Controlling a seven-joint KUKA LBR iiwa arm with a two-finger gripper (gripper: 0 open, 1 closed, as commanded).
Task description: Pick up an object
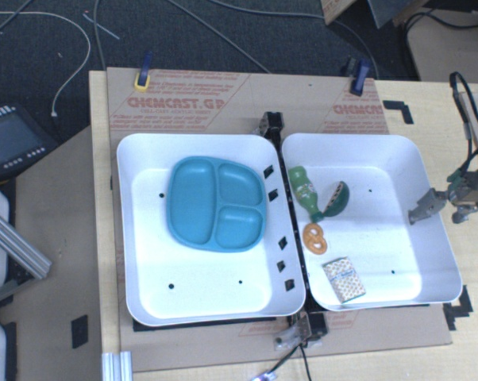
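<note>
Camera view: green bottle, watermelon slice, pretzel and packet lie loose within the right bin, the gripper waiting empty at its right rim.

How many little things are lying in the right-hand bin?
4: green bottle by the divider, watermelon slice beside it, pretzel below, patterned packet nearest the front.
</note>
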